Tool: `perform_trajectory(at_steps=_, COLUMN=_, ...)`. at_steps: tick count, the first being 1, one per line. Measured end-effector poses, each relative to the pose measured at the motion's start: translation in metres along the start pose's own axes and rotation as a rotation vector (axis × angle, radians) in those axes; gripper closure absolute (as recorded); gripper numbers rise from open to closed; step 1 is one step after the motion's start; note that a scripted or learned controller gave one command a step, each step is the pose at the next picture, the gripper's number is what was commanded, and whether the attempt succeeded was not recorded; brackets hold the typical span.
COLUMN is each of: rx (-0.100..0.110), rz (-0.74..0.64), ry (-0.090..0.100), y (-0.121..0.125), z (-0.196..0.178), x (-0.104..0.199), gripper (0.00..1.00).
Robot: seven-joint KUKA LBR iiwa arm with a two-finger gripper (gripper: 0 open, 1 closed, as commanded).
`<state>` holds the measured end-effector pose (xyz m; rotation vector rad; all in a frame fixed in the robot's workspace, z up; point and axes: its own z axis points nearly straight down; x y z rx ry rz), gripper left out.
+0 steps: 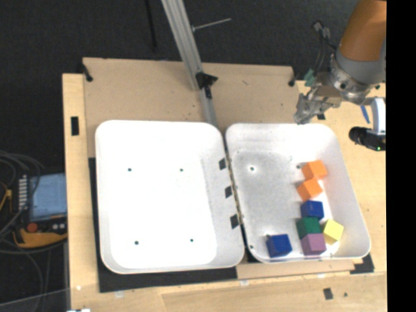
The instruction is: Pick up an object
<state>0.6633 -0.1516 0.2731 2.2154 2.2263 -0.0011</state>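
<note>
Pincer (pixel 305 116) poised over the far rim of the right bin (pixel 260 142); finger state cannot be determined. Blocks cluster along the bin's near-right side. Recommend targeting the isolated blue block (pixel 279 245), descending vertically.

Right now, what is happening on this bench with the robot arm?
The arm's gripper hovers over the far rim of the right bin, with nothing seen between its fingers. That bin holds small blocks: two orange blocks, two blue blocks, a green block, a purple block and a yellow block. No block has been picked up yet.
</note>
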Motion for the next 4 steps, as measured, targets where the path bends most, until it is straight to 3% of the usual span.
perform_trajectory(at_steps=2, rx=0.000, rz=-0.002, ry=0.002, y=-0.025, z=-0.002, x=0.111, gripper=1.00)
perform_trajectory(at_steps=4, rx=0.001, rz=-0.002, ry=0.001, y=-0.046, z=0.030, x=0.204, gripper=1.00)
